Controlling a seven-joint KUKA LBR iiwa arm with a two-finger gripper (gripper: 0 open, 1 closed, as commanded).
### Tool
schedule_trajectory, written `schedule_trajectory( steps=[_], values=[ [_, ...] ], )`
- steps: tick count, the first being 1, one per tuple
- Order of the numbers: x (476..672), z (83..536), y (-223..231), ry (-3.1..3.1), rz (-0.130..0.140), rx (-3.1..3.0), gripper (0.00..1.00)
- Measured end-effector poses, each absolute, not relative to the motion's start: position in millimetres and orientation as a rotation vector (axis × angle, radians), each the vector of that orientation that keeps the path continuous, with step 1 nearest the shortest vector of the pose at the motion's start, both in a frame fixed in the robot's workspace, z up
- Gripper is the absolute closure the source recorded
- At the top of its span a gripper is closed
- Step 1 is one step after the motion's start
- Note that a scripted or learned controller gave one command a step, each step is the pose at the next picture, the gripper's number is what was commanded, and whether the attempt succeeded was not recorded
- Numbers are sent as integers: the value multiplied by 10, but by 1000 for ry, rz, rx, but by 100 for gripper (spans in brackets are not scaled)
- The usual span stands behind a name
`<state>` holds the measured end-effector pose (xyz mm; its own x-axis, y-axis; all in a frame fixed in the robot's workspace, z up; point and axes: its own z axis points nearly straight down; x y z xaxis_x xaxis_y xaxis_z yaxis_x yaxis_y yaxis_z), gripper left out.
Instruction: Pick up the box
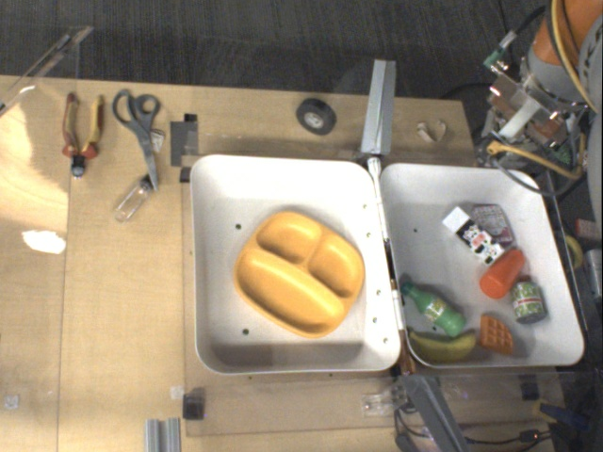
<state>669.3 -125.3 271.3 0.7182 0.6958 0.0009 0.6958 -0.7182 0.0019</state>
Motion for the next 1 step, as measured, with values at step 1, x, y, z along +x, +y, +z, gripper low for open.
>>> schedule_trajectory(
  steps=[1],
  values=[
    [6310, 2631, -674, 699, 2, 3063, 100]
  ],
)
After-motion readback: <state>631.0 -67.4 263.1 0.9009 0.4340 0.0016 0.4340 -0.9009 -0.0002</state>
